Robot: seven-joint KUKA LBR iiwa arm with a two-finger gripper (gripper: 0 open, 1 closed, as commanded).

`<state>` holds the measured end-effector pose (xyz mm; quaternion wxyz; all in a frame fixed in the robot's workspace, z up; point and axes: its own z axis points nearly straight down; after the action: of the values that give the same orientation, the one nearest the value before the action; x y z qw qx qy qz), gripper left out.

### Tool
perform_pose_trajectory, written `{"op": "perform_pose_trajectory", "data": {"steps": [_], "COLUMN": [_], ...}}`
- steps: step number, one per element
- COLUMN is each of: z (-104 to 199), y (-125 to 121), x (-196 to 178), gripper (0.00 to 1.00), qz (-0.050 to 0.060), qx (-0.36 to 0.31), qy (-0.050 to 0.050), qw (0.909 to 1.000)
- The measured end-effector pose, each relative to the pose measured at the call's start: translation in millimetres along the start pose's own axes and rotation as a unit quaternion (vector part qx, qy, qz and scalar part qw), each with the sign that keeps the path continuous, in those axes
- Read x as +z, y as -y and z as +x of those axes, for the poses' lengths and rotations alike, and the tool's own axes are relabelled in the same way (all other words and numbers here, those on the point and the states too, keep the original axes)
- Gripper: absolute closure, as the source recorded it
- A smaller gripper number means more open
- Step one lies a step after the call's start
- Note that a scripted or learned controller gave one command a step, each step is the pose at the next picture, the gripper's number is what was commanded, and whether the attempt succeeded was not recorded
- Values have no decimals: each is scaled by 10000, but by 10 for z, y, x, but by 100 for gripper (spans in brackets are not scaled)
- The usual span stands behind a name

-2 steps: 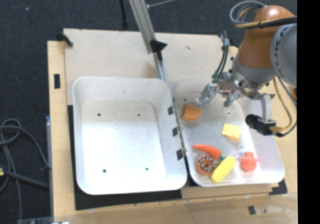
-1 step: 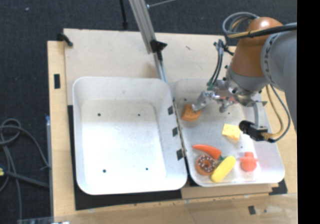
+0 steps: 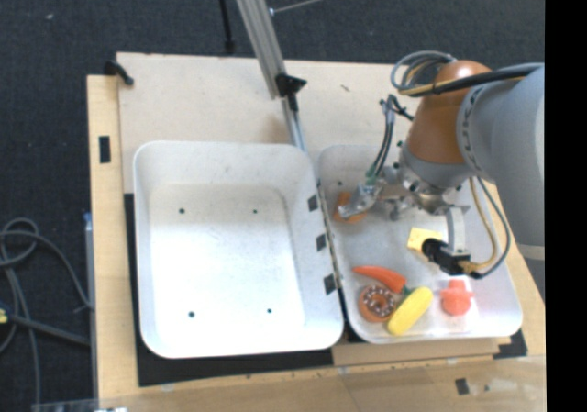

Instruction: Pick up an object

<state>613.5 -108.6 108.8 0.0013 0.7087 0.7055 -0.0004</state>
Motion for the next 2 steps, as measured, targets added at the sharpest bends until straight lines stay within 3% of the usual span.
{"op": "perform_pose_trajectory", "data": {"steps": [1,2], "z": [-2,46], "y": [-23,-57], "x": [-153,-607], "gripper": [100,100], "qz": [-43,-23], "qx": [24,-37], "qy": [-10,-12], "qw": [10000,10000]}}
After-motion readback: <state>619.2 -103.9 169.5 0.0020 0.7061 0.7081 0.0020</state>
